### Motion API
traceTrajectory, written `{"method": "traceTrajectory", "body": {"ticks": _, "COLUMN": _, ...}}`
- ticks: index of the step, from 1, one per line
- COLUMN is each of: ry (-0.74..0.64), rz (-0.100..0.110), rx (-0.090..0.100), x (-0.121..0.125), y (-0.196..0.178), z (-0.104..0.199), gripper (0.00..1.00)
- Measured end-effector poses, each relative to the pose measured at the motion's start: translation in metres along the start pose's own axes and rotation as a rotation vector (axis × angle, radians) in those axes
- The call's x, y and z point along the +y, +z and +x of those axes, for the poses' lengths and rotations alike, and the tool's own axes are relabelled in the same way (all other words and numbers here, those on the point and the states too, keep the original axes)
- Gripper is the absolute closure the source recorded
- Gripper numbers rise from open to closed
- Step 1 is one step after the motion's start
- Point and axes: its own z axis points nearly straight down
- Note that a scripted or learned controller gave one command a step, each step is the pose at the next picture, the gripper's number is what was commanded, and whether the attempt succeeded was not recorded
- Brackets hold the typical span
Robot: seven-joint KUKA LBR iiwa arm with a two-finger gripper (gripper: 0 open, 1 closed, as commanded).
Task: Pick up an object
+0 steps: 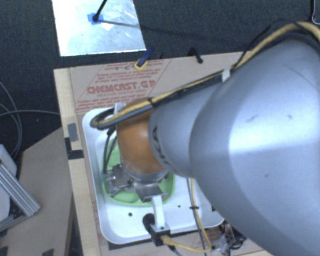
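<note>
The gripper [133, 183], its state hidden, hangs over what seems a flat pale-green object [117, 193] in the white bin [112, 227].

Blocked across the right and centre by the bulky grey arm [255, 141]. Open white floor along the near edge of the left bin [123, 226], beside a green object [119, 194].

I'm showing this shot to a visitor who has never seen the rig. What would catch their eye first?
The big grey arm comes first, reaching in from the right and covering much of the view. Next comes its orange band, bright above the wrist over the left white bin. Under the wrist a light green object peeks out in that bin, and a printed cardboard sheet lies behind it.
</note>
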Motion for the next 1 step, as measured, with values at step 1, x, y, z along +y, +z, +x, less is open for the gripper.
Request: {"method": "traceTrajectory", "body": {"ticks": 1, "ry": 0.000, "rz": 0.000, "rx": 0.000, "x": 0.0000, "y": 0.0000, "z": 0.0000, "gripper": 0.00}}
